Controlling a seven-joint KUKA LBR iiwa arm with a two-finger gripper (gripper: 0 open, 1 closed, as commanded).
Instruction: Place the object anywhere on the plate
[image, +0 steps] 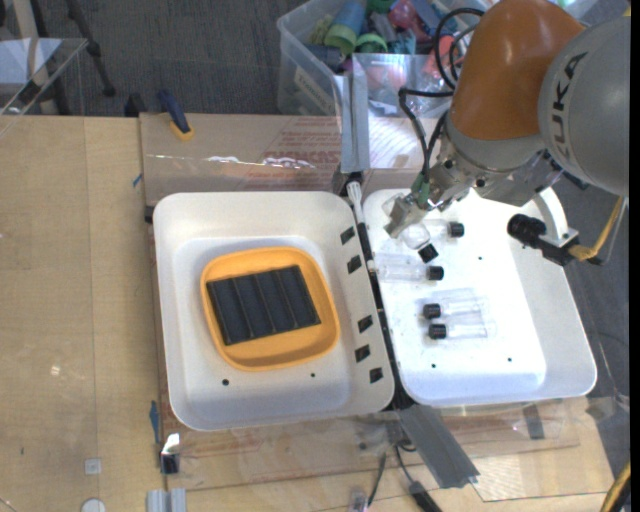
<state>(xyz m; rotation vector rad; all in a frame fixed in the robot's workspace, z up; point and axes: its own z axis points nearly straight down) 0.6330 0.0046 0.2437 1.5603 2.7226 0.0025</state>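
Light wooden bench (70, 300) carries two shallow white bins side by side, touching: left bin (180, 385), right bin (555, 360). Cardboard sheet (250, 150) lies behind bins. Clear plastic tub (300, 55) stands at far edge

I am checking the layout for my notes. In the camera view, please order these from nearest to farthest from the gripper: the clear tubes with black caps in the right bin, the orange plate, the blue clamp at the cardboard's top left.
1. Clear tubes with black caps, right bin, just below the gripper.
2. Orange plate, left bin.
3. Blue clamp, far corner, left.
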